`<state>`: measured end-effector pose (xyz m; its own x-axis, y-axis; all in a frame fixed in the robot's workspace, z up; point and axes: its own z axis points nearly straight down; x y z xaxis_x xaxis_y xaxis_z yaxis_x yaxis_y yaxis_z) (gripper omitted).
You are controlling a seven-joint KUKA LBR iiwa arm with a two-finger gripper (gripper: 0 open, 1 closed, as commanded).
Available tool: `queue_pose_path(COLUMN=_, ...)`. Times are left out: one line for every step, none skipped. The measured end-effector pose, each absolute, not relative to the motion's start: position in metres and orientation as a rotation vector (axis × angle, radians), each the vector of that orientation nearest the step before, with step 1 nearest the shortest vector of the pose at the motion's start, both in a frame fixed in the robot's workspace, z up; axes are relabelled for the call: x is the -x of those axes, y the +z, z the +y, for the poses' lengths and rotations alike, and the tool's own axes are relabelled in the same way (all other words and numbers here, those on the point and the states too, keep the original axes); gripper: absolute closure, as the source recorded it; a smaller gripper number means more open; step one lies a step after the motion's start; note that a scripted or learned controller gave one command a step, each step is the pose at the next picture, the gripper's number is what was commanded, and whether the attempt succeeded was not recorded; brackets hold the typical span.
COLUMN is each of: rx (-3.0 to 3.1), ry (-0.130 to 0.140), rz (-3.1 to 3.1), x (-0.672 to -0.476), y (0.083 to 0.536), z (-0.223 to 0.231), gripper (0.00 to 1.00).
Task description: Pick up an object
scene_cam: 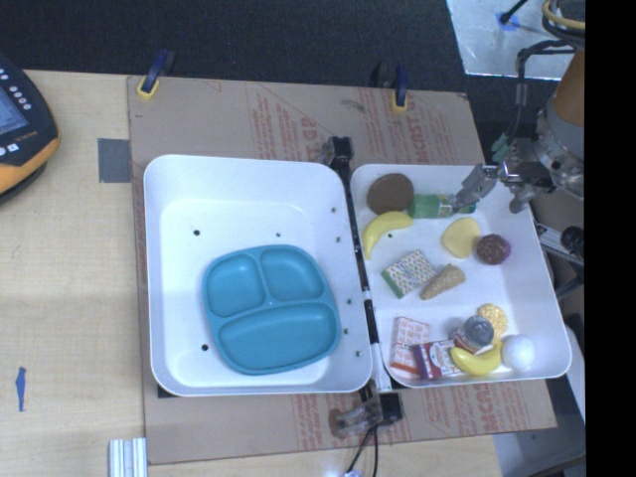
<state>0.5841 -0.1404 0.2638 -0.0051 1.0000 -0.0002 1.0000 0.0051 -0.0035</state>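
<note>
Tool (494, 190) at upper right of frame, fingers spread open, nothing between them, one tip touching green item (429, 206) at top of right bin (553, 306). Blue tray (270, 308) in left bin (169, 266).

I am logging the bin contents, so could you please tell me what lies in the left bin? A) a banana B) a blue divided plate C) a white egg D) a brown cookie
B: the blue divided plate lies in the left bin, while the food items, such as the banana, are in the right bin.
</note>
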Motion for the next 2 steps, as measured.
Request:
queue_pose_path(rx=2.207, ry=0.016, rz=-2.216, x=-0.592, y=0.096, z=-0.165, gripper=0.0)
queue_pose_path(rx=2.221, ry=-0.003, rz=-2.235, x=-0.66, y=0.153, z=-0.214, gripper=0.0)
